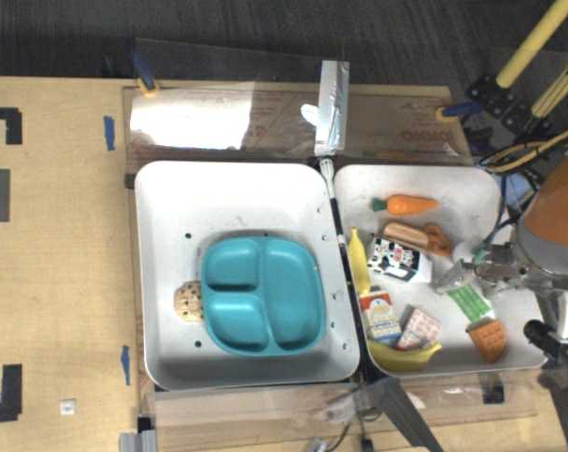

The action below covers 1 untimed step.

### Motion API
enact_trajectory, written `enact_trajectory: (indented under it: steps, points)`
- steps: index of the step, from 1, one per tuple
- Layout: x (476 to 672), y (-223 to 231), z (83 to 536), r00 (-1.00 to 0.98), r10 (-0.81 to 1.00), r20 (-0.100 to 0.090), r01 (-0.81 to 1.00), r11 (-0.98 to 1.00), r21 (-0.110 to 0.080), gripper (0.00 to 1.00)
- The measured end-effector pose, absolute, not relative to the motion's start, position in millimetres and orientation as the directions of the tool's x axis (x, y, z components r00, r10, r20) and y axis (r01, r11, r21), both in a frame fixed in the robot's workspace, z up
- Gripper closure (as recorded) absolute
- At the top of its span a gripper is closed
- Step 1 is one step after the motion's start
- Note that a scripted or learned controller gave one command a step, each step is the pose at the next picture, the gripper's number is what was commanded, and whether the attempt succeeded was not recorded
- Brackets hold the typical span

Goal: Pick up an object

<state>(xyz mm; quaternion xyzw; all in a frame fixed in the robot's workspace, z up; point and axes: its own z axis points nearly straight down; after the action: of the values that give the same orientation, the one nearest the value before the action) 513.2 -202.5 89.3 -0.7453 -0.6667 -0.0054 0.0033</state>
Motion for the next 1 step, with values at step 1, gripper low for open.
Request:
enact_trajectory:
  steps: [1]
  points:
    - [514.2,-205.6,98.8,0.112,0.994,0.002,0.994,-0.112,0.01,1.0]
